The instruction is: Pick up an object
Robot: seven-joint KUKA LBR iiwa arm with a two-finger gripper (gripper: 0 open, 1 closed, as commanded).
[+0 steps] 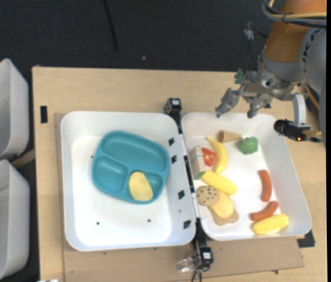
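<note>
Gripper (237, 106) hangs over the right bin's (288, 157) far rim, fingers spread apart and holding nothing — arm slanting in from the right. Toy food — banana (219, 153), sausage (265, 184) — crowds the bin's left side and near right corner, leaving bare floor mid-right.

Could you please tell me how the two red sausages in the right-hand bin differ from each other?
The upper sausage lies nearly straight up and down the view, alone on bare floor. The lower sausage lies slanted, beside the yellow corn at the bin's near corner, and looks a little more orange. Both are small, smooth and rounded at the ends.
</note>
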